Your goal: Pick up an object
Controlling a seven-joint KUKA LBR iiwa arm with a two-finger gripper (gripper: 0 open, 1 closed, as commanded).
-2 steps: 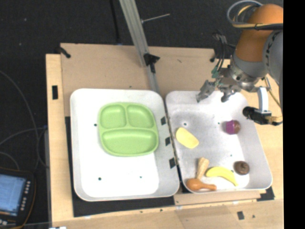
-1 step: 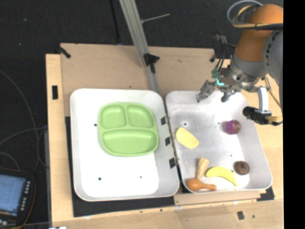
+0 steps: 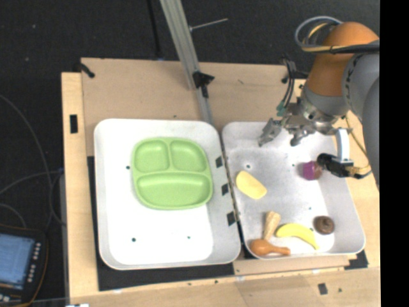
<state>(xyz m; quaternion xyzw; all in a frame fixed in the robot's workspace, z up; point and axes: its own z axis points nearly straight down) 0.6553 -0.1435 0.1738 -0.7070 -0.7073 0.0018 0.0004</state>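
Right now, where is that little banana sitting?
The banana lies in the right-hand bin, near its front edge, between the brown round piece to its right and the tan cone-shaped piece to its left.

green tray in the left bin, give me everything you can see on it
The green tray is a light green divided plate, matte and plastic-looking, with rounded corners and a raised rim. It has three compartments: two smaller ones along the far side and one long one along the near side, all empty. It lies flat and upright on the floor of the left bin, in the far half, slightly rotated against the bin's edges. Nothing else touches it; the gripper is over the right bin.
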